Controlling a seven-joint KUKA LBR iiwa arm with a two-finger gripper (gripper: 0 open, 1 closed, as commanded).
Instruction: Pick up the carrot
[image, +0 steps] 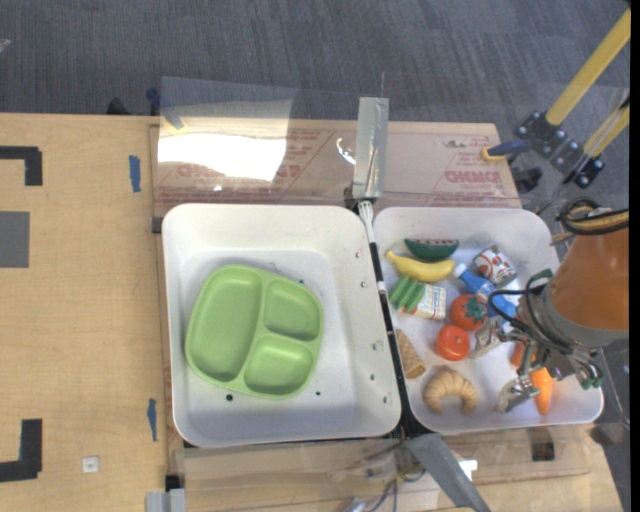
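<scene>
The carrot (543, 392) is a small orange piece standing lengthwise near the front right corner of the right bin (570, 412). My gripper (530, 383) is low over that corner, directly at the carrot, with a silvery part just left of it. The orange band of the arm (598, 285) hangs above and hides what lies behind the carrot. Whether the carrot is held cannot be made out.
The right bin also holds a croissant (452, 390), a tomato (453, 342), a banana (420, 267), a watermelon slice (431, 246), a can (493, 265) and several other toys. A green divided plate (255, 328) lies in the left bin (190, 240).
</scene>
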